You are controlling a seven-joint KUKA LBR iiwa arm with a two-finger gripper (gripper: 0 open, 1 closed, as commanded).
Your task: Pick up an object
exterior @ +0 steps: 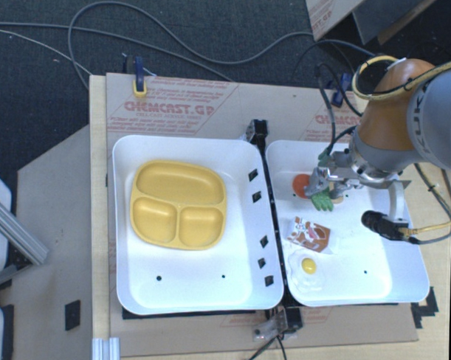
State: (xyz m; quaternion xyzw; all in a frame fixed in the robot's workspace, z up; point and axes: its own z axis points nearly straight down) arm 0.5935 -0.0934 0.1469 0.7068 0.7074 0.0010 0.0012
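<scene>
In the right bin lie a red-orange round toy, a green leafy toy, a brown and white bacon-like piece and a fried-egg toy. My gripper hangs low over the far left part of that bin, right at the green toy and just right of the red-orange one. The green toy pokes out from under the gripper's tip, and the view does not let me tell if it is gripped.
The left bin holds a yellow three-compartment plate. A black divider with clips runs between the two bins. The arm's grey and orange body covers the right bin's far right corner.
</scene>
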